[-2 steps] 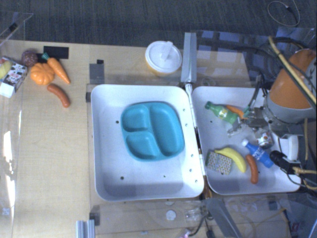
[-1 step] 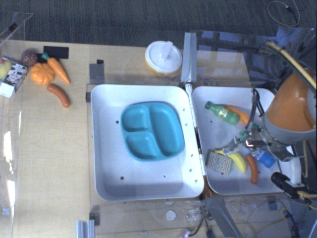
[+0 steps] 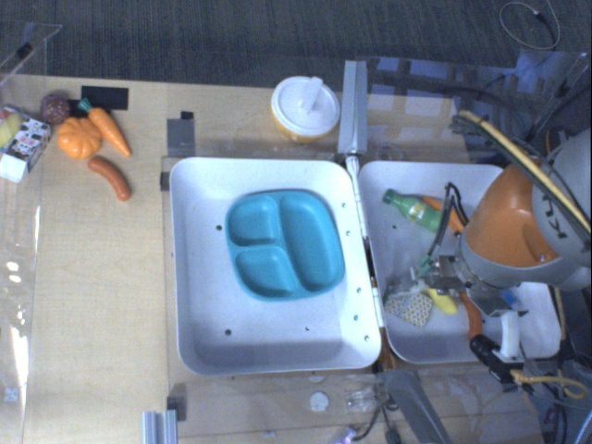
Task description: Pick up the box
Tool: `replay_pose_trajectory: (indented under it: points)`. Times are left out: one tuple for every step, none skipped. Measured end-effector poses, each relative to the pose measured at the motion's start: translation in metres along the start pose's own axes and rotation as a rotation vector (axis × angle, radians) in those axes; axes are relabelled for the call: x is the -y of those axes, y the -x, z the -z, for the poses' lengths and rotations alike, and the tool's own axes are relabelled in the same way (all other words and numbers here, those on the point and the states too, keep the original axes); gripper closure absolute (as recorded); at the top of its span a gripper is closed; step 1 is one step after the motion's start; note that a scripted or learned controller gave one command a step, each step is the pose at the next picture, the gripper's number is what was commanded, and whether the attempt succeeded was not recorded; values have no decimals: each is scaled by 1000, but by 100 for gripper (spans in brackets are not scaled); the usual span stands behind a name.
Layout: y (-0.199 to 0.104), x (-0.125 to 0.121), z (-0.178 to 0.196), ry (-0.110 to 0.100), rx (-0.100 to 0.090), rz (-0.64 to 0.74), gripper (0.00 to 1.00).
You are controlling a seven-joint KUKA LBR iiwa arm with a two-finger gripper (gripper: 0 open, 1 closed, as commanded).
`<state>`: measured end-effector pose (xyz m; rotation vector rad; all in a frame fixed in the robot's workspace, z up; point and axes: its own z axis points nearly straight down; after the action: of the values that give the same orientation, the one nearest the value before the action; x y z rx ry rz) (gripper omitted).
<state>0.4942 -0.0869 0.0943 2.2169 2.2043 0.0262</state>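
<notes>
Lying flat on the floor of the right bin [image 3: 398,178] is the box [image 3: 412,309], a small tan, speckled piece near the bin's front-left corner. Its long axis runs roughly left to right across the view, the right end tipped slightly toward the front. Which face is up is too small to read.

The end effector [image 3: 442,274] hangs just above and to the right of the box, under the orange band of the arm [image 3: 518,225]. Open or closed: cannot tell, the wrist hides it. Nothing is seen gripped.

Right bin, other contents:
- 1 yellow item [image 3: 446,302], touching the box's right end.
- 1 green bottle [image 3: 413,209] on its side, neck toward the left rear.
- 1 orange item [image 3: 435,203] just behind the bottle.

Left bin [image 3: 199,276]: 1 blue divided plate [image 3: 282,245] with 3 compartments, about centred.

On the counter [image 3: 92,294]: a lidded white-and-yellow cup [image 3: 305,107] behind the bins. Far left, grouped together: carrot [image 3: 113,130], small pumpkin [image 3: 78,138], sausage [image 3: 111,178] and a small printed carton [image 3: 22,142].
</notes>
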Motion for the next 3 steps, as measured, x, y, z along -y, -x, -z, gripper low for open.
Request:
replay_pose_trajectory:
  points:
    - [-1,-4,12,10,0,2,100]
    - [-43,5,99,-19,-2,236,100]
    - [-44,-53,104,-19,-2,291,100]
